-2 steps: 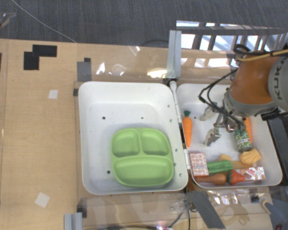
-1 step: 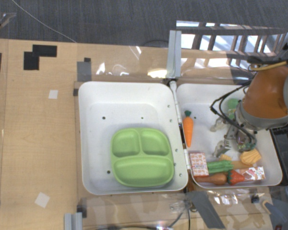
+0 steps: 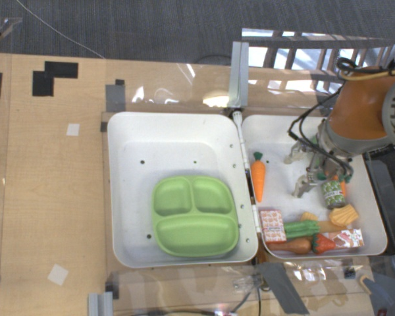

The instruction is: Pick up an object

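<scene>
My gripper (image 3: 299, 172) hangs low over the middle of the right bin (image 3: 274, 135), below the orange band of the arm. Its two metal fingers (image 3: 301, 187) stand apart, open, with bare bin floor between them. An orange carrot (image 3: 257, 176) lies to the gripper's left, along the bin's left wall. A small green bottle (image 3: 332, 193) stands just to the gripper's right, and a yellow ridged piece (image 3: 344, 214) lies in front of it. Along the bin's front edge lie a red-and-white box (image 3: 272, 225), a green vegetable (image 3: 301, 229), a brown sausage-like piece (image 3: 292, 245) and a red piece (image 3: 323, 243).
The left bin (image 3: 122, 170) holds a green divided plate (image 3: 195, 216) in its front half. Another small box (image 3: 349, 238) lies at the right bin's front right corner. A metal frame (image 3: 239, 71) rises behind the bins. Cables loop off the arm's wrist.
</scene>
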Action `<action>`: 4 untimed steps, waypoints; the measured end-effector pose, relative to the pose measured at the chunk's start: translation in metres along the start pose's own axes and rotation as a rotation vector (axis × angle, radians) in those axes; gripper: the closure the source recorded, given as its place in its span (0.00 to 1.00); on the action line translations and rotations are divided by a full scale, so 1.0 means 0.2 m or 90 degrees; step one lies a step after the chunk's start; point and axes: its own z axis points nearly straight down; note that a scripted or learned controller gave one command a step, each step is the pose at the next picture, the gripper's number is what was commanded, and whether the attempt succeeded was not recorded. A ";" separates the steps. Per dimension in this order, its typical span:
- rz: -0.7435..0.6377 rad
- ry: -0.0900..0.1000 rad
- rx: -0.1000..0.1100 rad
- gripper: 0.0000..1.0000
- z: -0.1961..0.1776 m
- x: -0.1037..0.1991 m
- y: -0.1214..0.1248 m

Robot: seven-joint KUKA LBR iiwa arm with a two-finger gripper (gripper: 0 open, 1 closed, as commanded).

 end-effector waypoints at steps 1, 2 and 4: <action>-0.003 -0.010 0.001 1.00 -0.08 -0.03 0.01; -0.093 -0.007 0.002 1.00 -0.80 0.04 0.03; -0.253 -0.001 0.000 1.00 -0.05 0.01 -0.01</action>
